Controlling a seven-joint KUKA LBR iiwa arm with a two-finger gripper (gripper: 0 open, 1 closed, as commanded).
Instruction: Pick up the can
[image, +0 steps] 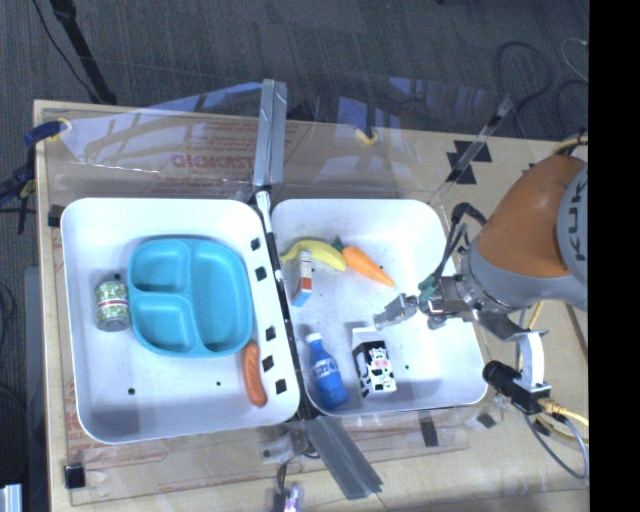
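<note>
Two white bins (100, 420) on tan bench (180, 470) | dark carpet behind | can (113, 305) in left bin | pincer (398, 308) spread, holding nothing

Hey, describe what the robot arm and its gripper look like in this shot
The arm is bulky and rounded, with an orange band over a grey wrist section. Its gripper is a small grey metal assembly with slim fingers. Thin cables trail beside the wrist.

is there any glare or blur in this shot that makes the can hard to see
Camera view: light is even and soft, with glare on the clear sheet behind the bins, not on the can. The can sits sharp enough at the left bin's left edge beside the blue tray; its label is too small to read.
</note>
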